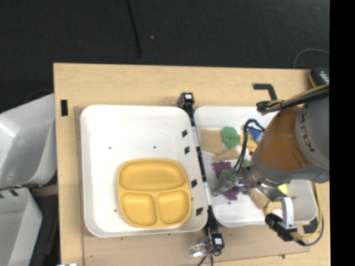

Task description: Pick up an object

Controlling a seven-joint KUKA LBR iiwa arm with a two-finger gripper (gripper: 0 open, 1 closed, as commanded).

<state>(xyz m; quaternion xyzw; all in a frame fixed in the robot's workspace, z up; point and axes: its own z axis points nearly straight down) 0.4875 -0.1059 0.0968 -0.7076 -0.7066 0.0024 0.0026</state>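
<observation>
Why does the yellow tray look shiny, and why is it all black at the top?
In the camera view, overhead light puts soft glare on the yellow three-compartment plastic tray and washes out the left white bin; the floor beyond the bench sits unlit, so it looks black; the small toys under the grey arm look slightly blurry.

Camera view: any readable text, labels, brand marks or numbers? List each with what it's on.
"KU": dark letters on the grey arm casing by the right edge, cut off by the frame; likely the start of a brand name.
Yellow tray: no markings seen.
Items in the right bin: no legible print.
Nothing else readable.
</observation>
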